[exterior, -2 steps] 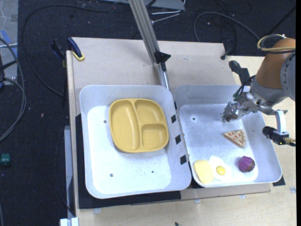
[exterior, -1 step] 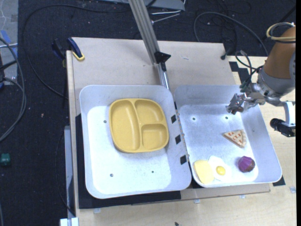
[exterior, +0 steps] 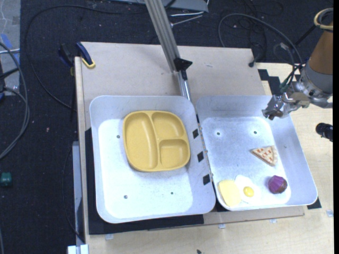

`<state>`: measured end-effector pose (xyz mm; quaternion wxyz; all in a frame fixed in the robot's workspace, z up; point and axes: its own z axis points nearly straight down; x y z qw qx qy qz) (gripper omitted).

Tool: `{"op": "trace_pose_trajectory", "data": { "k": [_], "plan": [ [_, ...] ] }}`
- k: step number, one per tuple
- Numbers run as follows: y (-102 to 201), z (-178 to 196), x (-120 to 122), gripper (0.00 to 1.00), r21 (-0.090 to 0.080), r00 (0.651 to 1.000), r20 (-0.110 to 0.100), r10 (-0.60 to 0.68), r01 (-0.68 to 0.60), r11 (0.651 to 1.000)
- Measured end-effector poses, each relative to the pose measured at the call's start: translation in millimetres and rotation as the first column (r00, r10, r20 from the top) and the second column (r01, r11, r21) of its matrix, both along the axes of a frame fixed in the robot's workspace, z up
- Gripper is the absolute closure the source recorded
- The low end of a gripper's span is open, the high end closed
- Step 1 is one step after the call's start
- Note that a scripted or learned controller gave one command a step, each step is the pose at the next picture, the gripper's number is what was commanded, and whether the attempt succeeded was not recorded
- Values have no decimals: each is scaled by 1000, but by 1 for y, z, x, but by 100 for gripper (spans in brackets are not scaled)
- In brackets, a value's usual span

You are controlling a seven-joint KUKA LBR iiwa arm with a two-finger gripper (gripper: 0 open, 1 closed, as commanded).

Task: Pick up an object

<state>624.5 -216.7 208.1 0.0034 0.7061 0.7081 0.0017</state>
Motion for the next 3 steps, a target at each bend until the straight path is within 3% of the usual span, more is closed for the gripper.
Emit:
{"op": "trace_pose_trajectory", "data": {
  "k": [1,3],
  "plan": [
    [0,7,1,100,2,1000,-4,0,0,1000],
    [105,15,-10,100,4,1000,-9,4,-4,1000]
  ]
}}
